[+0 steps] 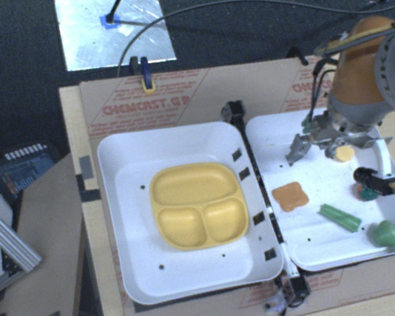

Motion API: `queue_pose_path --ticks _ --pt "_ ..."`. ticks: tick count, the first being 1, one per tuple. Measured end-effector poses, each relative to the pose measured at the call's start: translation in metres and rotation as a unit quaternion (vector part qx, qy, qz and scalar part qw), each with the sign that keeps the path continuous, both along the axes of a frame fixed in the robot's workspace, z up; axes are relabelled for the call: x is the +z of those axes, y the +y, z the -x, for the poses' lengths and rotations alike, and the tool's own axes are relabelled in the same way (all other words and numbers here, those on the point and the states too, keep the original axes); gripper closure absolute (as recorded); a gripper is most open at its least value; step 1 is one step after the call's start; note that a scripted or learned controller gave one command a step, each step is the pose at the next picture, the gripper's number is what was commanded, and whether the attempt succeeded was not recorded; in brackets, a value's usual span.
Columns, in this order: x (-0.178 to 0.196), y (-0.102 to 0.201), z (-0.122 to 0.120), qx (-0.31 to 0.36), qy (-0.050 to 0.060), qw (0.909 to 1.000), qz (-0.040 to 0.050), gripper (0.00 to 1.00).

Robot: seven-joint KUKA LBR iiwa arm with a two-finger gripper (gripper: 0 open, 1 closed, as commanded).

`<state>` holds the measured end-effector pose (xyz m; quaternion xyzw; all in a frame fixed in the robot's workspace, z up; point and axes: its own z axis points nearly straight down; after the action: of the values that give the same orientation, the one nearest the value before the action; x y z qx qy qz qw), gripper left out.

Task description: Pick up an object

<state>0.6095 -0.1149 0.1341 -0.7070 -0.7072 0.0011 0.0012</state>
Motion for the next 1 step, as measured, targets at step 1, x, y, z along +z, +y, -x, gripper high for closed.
queue_pose_path --ticks 1 --pt "0.0147 -0.0004 -0.0019 0.000 -0.003 1.0000 0.0005 1.00"
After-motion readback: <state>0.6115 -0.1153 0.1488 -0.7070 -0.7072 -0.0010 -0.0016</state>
